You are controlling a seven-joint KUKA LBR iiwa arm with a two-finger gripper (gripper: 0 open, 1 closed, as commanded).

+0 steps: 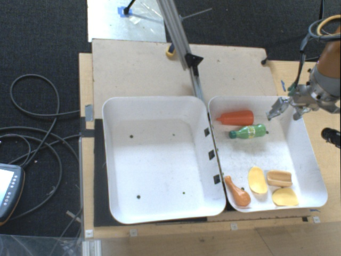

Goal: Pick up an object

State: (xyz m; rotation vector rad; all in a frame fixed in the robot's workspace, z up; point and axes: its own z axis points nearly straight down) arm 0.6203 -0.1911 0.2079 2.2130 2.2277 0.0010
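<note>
Dark carpet [42, 31] lies all around a wooden bench [138, 68] that bears two white bins side by side. Inside the right bin [311, 159] lie the toys to pick from. An orange carrot [234, 118] sits near the far wall, and a green bottle [248, 132] lies just beside it. Near the front wall are a drumstick [237, 192], a yellow slice [257, 180], a hot dog bun [279, 178] and a round yellow chip [285, 197], all close together. The claw [285, 109] hangs over the far right corner of this bin, apart from the carrot and bottle. Its two fingers are spread and pinch nothing. The left bin [114, 159] is next to it. Black cables [32, 116] curl on the carpet beside a tablet [8, 191].
</note>
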